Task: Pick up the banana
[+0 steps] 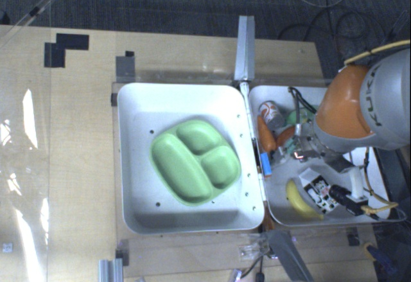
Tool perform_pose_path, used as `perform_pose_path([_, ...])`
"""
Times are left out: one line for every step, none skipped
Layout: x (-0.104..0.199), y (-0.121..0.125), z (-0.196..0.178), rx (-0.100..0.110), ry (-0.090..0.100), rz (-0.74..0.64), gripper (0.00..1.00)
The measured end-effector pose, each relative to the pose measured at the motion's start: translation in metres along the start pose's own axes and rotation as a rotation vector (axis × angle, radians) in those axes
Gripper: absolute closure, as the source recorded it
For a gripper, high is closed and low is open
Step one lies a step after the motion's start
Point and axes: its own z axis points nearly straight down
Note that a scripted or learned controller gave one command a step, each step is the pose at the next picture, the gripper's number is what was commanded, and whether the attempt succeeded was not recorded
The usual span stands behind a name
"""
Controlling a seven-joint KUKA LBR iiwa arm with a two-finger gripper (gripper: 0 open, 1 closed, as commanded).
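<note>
So the banana point(297, 199) is sitting in the right bin point(277, 209), down in the near part of it, lying flat with its curve running along toward the bin's front edge. Nothing is gripping it.

The arm point(376, 104) comes in from the right and hangs over that same bin, orange band and all. The gripper point(297, 148) is down low around the middle of the bin, just above the banana in the view and close to the clutter along the divider side. It's honestly too buried under the wrist to tell if it's open or clamped on anything, so no call there.

Other stuff in the right bin: a small red and silver can point(270, 111) up near the far corner, an orange carrot-looking thing point(266, 133) just below it, a little blue item point(265, 164) right against the wall next to the left bin, and something green point(292, 117) half hidden by the arm.

The left bin point(131, 146) has a pale green divided plate point(196, 160) with three compartments, sitting roughly in the middle and turned at an angle.
</note>
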Motion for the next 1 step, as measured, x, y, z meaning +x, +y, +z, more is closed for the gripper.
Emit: perform_pose_path([-0.009,-0.0088,-0.0001,-0.002,0.002,-0.259,0.0])
